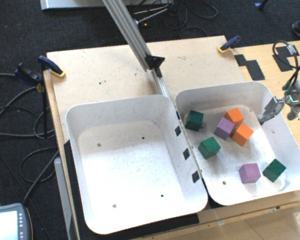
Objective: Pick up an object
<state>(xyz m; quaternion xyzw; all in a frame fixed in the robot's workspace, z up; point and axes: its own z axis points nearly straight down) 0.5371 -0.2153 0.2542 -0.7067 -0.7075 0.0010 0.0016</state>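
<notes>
Wooden bench (115, 71) (two white bins (88, 154)).

Bright, even overhead lighting; white bins (121, 115) near overexposure, with soft glare on the walls. Short, faint shadows just beside the blocks (209, 147). Dark floor (5, 49) underexposed, detail lost among cables. Moderate sharpness; slight blur at the gripper (274, 109) and lower right corner.

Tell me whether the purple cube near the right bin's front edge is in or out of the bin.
In. The purple cube rests on the right bin's floor beside a green cube.
</notes>
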